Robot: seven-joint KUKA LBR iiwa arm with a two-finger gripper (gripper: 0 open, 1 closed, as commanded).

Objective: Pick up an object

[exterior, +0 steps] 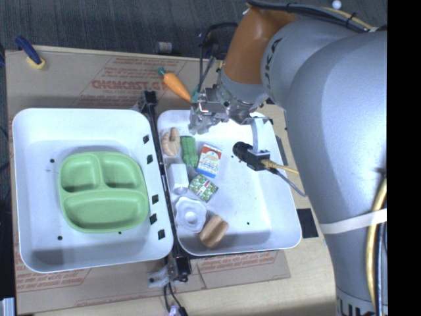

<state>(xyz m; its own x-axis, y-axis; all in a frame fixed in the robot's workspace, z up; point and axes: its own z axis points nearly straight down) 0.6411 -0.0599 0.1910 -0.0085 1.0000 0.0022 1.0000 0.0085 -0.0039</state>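
A brown cardboard sheet covers the bench under two glossy white plastic bins. The left bin holds a matte green divided plate; the right bin holds a tan bread roll nearest, then small cartons. Farther, the metal gripper hangs over the right bin's far-left corner beside an orange toy carrot on the cardboard; its state cannot be told.

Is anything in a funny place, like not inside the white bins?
Yes. A toy carrot lies on the cardboard behind the bins, outside the right bin where the other small items sit. The green divided plate rests in the left bin.
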